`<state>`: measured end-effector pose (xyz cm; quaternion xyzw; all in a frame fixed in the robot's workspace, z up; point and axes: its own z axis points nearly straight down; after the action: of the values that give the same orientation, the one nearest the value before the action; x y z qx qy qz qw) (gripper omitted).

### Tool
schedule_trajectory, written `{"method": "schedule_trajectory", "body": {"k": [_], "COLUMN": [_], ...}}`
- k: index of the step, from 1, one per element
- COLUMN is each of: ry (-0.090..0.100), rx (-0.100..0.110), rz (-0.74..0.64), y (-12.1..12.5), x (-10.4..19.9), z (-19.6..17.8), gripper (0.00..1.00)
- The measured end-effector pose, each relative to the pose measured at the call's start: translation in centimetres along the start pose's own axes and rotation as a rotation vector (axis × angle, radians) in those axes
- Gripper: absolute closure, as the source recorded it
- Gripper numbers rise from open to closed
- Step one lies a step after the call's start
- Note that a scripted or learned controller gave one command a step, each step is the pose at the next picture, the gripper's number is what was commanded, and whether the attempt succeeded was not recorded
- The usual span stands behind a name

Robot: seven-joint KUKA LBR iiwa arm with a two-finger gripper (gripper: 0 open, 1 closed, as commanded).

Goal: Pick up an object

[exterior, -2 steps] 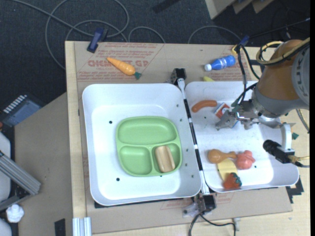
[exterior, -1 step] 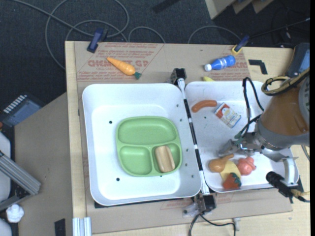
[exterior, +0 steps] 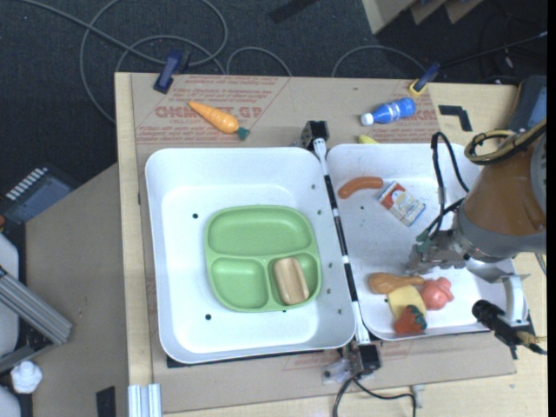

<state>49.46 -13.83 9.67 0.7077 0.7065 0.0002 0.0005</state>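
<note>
Camera view. The left bin (exterior: 165, 233) holds a green three-compartment tray (exterior: 261, 256); a tan bread roll (exterior: 291, 281) lies in its lower right compartment. The right bin (exterior: 382, 159) holds an orange sausage (exterior: 360, 186) and a small red-and-white carton (exterior: 402, 204) near its far end. Toward its near edge lies a cluster of toy foods: an orange oblong piece (exterior: 389, 281), a yellow piece (exterior: 403, 299), a pink piece (exterior: 437, 293) and a red piece (exterior: 408, 321), touching one another. The gripper (exterior: 430, 254) hangs just above this cluster; whether its fingers are released or clenched cannot be told. On the worktop (exterior: 278, 102) beyond the bins lie a toy carrot (exterior: 217, 117) and a blue-and-white bottle (exterior: 389, 112). Black cables (exterior: 447, 172) cross over the right bin.
</note>
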Motion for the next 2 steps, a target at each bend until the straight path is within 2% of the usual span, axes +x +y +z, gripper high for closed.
{"method": "schedule_trajectory", "body": {"k": [1,2], "ry": [0.0,0.002], "rx": [0.0,0.004], "rz": [0.0,-0.002], "y": [0.0,0.0], "x": [0.0,3.5], "z": [0.0,1.3], "gripper": [0.0,0.0]}}
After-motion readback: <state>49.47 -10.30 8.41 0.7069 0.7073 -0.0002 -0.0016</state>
